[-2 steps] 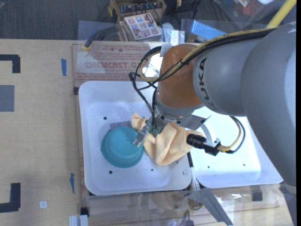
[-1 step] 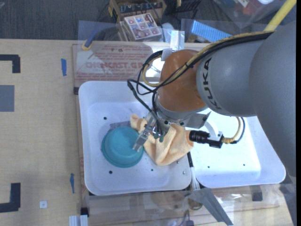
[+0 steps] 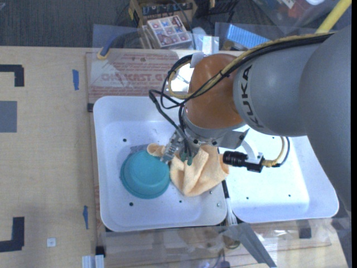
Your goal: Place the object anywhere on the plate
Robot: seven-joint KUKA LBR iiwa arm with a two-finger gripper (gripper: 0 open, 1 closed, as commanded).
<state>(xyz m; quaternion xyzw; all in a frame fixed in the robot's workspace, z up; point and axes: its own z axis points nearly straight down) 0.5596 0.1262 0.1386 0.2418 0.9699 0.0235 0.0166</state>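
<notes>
Teal plate [image 3: 145, 175], plain, next to a pale yellow-orange cloth [image 3: 198, 173]. Both bins [image 3: 111, 127] are white, the table [image 3: 44, 149] is light tan wood, and the arm [image 3: 290, 88] is grey with an orange band.

Single fixed camera, mounted above the bench, looking down at a slant. The left white bin [image 3: 111, 149] sits near centre frame, the right bin [image 3: 295, 194] beside it toward the lower right. The arm [image 3: 290, 82] enters from the right, close to the lens.
</notes>
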